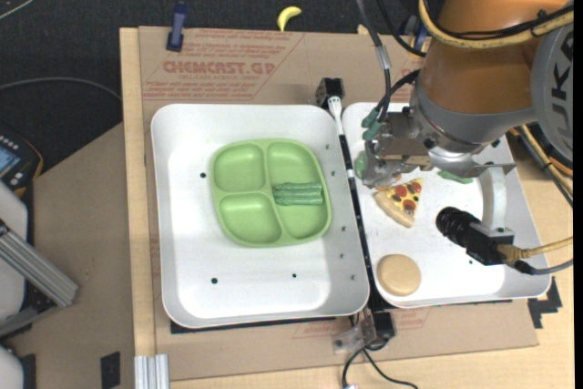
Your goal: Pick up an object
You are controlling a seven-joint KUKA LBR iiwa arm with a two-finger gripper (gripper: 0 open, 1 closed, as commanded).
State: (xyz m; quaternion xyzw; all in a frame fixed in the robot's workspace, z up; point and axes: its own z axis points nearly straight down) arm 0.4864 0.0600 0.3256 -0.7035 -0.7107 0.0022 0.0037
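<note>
While the arm leans over the right bin, its end effector hangs above the pizza slice, grip state unclear.

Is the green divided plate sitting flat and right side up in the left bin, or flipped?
Right side up and flat: the green divided plate shows its four hollows facing the camera, resting on the floor of the left bin.
</note>
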